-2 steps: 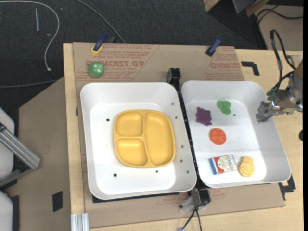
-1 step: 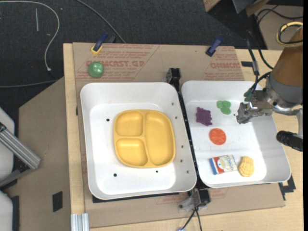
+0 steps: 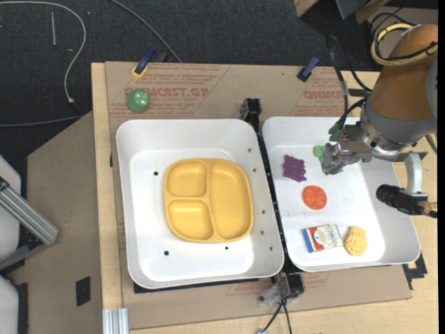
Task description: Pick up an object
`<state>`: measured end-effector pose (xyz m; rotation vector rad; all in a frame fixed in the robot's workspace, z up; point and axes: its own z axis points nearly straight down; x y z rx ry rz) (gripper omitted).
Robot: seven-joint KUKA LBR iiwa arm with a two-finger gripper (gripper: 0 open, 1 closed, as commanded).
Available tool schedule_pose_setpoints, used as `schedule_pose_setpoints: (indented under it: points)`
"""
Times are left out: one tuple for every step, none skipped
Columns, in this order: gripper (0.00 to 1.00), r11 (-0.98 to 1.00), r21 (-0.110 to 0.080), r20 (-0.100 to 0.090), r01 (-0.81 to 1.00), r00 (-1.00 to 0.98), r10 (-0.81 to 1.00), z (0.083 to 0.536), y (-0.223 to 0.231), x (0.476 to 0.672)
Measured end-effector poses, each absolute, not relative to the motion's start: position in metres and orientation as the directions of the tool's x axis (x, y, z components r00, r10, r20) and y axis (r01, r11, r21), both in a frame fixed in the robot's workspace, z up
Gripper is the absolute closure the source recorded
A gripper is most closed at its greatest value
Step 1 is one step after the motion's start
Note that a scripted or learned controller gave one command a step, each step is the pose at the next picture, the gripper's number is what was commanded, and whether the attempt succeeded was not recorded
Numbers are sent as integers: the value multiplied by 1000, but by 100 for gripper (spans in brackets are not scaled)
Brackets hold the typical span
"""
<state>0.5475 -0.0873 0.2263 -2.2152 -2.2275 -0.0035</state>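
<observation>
Bench: cardboard sheet (image 3: 97, 186) on dark carpet carries two shallow white bins side by side; blue clips pin its far edge.
Nearest items: in the right bin (image 3: 403, 245), close to its near rim, a small white-and-blue carton (image 3: 321, 237) lies flat with its long axis across the bin, and a yellow ridged toy (image 3: 355, 241) sits just beside it on the right.
Left bin: left bin (image 3: 139, 249) holds a yellow divided plate (image 3: 208, 200), roughly centred.
Middle of right bin: an orange-red round toy (image 3: 315, 197) lies apart from the carton; being round, it has no clear long axis.
Further back: a purple grape cluster (image 3: 294, 168) lies toward the bin's left wall, its longer side running roughly near to far, tapering toward the near end.
Gripper: gripper (image 3: 332, 155) hangs low over the far part of the right bin, beside a small green item (image 3: 318, 150) at its left; whether the claw is released or clenched I cannot tell, and nothing can be made out as held.
Beyond the bins: a green ball (image 3: 139, 101) rests on the cardboard by the far left corner.
Progress: judging from this, no object is lifted yet; closing on one and raising it clear remain. The green item looks the likeliest target.
</observation>
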Motion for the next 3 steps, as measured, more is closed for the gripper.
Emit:
schedule_pose_setpoints:
  points:
    - [100, 7, -3, 4, 1000, -7, 1000, 216, -31, 549]
    - [100, 5, -4, 3, 1000, -5, 1000, 213, 14, 550]
    - [100, 6, 2, 3, 1000, -6, 1000, 228, 67, 549]
